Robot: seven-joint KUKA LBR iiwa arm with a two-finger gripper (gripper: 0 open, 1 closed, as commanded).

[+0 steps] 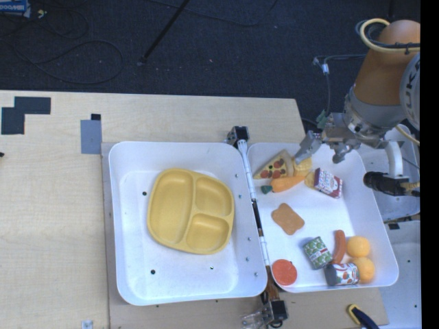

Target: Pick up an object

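Pincer (pixel 322 149) spread wide above the right bin (pixel 374 214), holding nothing.

A pale wooden desk (pixel 55 204) with dark grey rectangular patches (pixel 90 136) near its far left part stands on a dark blue carpeted floor (pixel 206 40), where thin black cables (pixel 75 46) trail and a black slanting rod (pixel 168 22) reaches down.

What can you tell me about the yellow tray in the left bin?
The yellow tray looks like smooth moulded plastic with rounded corners. It has three compartments, one large on the left and two smaller on the right, and nothing lies in them. It lies flat, slightly turned, near the middle of the left bin, touching only the bin floor.
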